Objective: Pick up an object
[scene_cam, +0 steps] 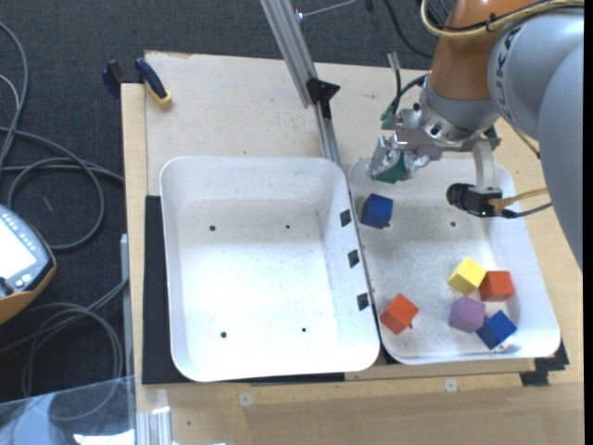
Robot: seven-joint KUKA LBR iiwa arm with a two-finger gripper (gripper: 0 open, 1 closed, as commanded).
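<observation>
White plastic, two shallow bins side by side on my desk (pixel 232 100), a pale wooden board. My claw (pixel 387 167) hangs over the far left corner of the right bin (pixel 533 276), with my orange-banded wrist above and to the right of it. A small green object (pixel 396 167) shows at the claw tips; whether it sits between my fingers or merely beside them I cannot tell, and I cannot tell whether the claw is open or closed.

Contents of the right bin, as observed:
- One blue cube (pixel 376 210) just below the claw, near the left wall, apart from the tips.
- One orange-red cube (pixel 399 312) near the front left corner, standing alone.
- A cluster toward the front right: a yellow cube (pixel 467 274), a red cube (pixel 497 285) touching or just beside it, a purple cube (pixel 466 314) below the yellow one, and a dark blue cube (pixel 498 328) beside the purple one at the front.

The left bin (pixel 185 248) shows a speckled white floor with a few dark dots.

A slanted metal rail (pixel 296 54) crosses the desk from the top of the view down to the gap between the bins. A blue and yellow clamp (pixel 150 79) sits at the desk's far left corner. Cables (pixel 56 193) lie on the dark floor to the left.
</observation>
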